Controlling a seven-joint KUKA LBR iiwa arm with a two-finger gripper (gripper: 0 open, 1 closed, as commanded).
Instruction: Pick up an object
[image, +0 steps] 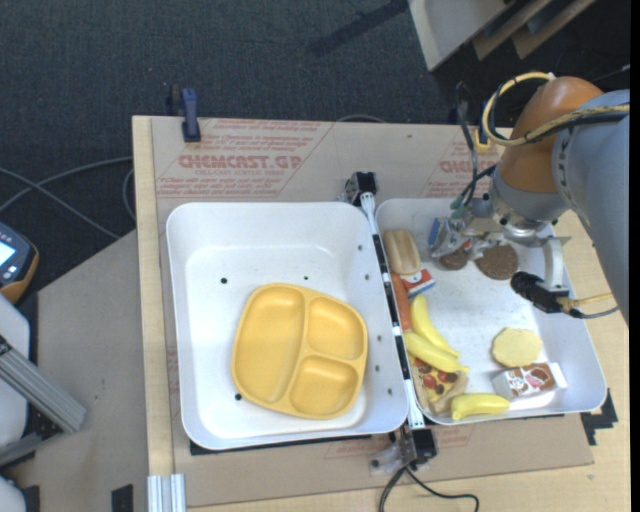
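Observation:
My gripper (458, 238) hangs low over the back of the right bin (580, 345), with the arm's orange band (545, 110) above it. Right under the gripper lie a small dark brown round piece (454, 259) and a larger brown disc (497, 262). A small blue object (438, 234) sits at the gripper's left side. Whether anything is held is hidden by the wrist. A tan bread roll (403, 250) lies to the left, along the bin's wall.
The right bin also holds a red item (412, 286), two bananas (430, 342), a pizza slice (437, 381), a third banana (478, 405), a round yellow cracker (517, 347) and a brown-white packet (528, 380). A yellow divided plate (298, 349) lies in the left bin (200, 250).

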